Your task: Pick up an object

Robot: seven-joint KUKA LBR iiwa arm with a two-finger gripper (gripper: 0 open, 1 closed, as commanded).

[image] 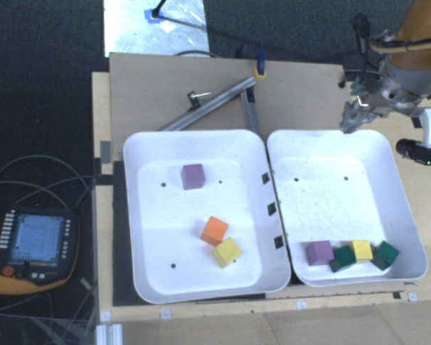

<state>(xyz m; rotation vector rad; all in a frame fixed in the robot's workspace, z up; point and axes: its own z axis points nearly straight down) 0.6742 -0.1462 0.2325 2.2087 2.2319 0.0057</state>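
The gripper (pixel 352 117) sits in the upper right of the frame, poised over the far rim of the right bin (pixel 388 146), hanging from the grey wrist with its orange band above. At this distance and slant I cannot tell whether it is apart or together; nothing shows clamped in it.

From there every candidate lies lower in the frame. The nearest group is in the same bin, along its bottom wall in the lower right: a purple cube (pixel 319 251), a dark green cube (pixel 342 258), a yellow cube (pixel 362 249) and a second green cube (pixel 385 254). They stand in a tight row, touching or nearly so, and close against the wall. That row lies almost straight down the frame from the gripper, across the bare floor of the bin.

The left bin (pixel 140 149) holds three more, down and to the left of the gripper. A purple block (pixel 192 176) stands alone in the bin's upper middle, well apart from anything. An orange cube (pixel 214 230) and a yellow block (pixel 227 251) sit lower, corner to corner, touching or just beside each other.

As a judgement, the move turns on direction: a short run down-frame reaches the crowded row, where neighbours and wall leave little room, while a longer reach leftward across the divide reaches the lone purple block, which looks the cleanest to take. The cubes have no long axis, so only their turn on the floor matters.
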